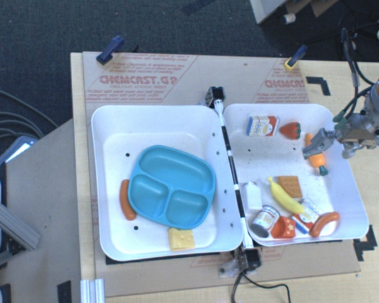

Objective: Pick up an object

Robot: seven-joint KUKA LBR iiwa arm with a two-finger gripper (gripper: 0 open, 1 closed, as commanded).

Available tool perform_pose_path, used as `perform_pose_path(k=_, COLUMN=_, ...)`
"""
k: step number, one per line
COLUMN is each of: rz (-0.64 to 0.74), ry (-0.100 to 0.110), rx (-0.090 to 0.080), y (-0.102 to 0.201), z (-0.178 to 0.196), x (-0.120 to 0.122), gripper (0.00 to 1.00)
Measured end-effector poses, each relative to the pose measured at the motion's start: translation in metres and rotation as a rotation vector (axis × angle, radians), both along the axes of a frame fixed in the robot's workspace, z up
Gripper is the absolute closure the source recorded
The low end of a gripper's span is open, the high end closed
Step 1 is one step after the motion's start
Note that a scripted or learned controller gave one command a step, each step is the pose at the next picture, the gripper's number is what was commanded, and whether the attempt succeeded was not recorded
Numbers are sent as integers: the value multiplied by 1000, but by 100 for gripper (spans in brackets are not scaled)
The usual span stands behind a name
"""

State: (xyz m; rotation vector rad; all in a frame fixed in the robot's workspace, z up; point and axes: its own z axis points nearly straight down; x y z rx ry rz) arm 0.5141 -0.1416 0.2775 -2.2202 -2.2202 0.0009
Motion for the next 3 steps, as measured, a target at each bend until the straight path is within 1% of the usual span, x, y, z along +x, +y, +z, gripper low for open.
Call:
perform_pose_path(k=1, rz=-1, ry=0, rx=-1, y=-82, z=-101, x=35, gripper=0)
perform_pose_path(k=2, rz=1, ry=-1, rx=0, y=5, z=-193, x=59, gripper=0)
perform_pose_path(k=3, rz=0, ry=-2, rx=0, y=5, z=-183, x=59, gripper=100)
